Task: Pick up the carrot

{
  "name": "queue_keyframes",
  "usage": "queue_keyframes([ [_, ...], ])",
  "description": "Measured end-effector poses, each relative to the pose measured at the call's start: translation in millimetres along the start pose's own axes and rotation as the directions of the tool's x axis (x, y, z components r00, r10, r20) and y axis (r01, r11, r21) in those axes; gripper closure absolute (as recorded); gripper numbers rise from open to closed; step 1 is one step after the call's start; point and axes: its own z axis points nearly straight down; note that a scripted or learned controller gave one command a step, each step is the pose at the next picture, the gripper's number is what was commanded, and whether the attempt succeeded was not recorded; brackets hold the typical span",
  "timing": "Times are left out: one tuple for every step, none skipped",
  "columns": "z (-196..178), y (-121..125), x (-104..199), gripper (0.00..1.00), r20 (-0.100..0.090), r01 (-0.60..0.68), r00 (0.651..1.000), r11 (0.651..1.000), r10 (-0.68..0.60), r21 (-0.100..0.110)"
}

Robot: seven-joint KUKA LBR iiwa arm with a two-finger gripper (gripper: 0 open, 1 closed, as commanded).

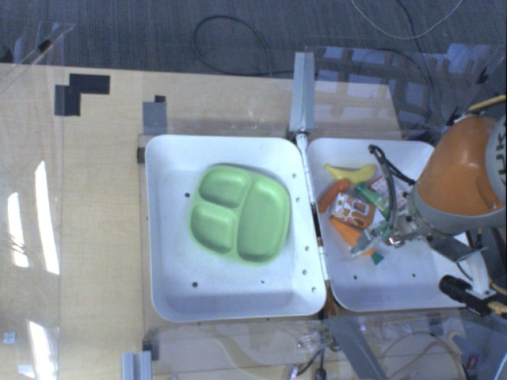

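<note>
The carrot (pixel 345 230) is a short orange piece lying in the right bin (pixel 396 291), just below a small printed carton (pixel 354 207). My gripper (pixel 377 242) reaches in from the right and sits low over the pile, at the carrot's right end. From this view I cannot make out whether it touches the carrot. The arm's orange band (pixel 459 172) and grey wrist cover the right side of that bin.
A yellow banana (pixel 351 170) and a red-orange oblong item (pixel 332 194) lie beside the carton, near the divider between the bins. The left bin (pixel 170 283) holds a green divided plate (pixel 240 213). A black cable (pixel 383 165) loops above the gripper.
</note>
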Motion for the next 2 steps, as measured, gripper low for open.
queue_keyframes([
  [64, 31, -40, 0.00, 0.003, 0.115, 0.993, 0.993, -0.115, -0.005],
  [52, 35, -39, 1.00, 0.005, 0.117, 0.993, 0.993, -0.117, -0.013],
])
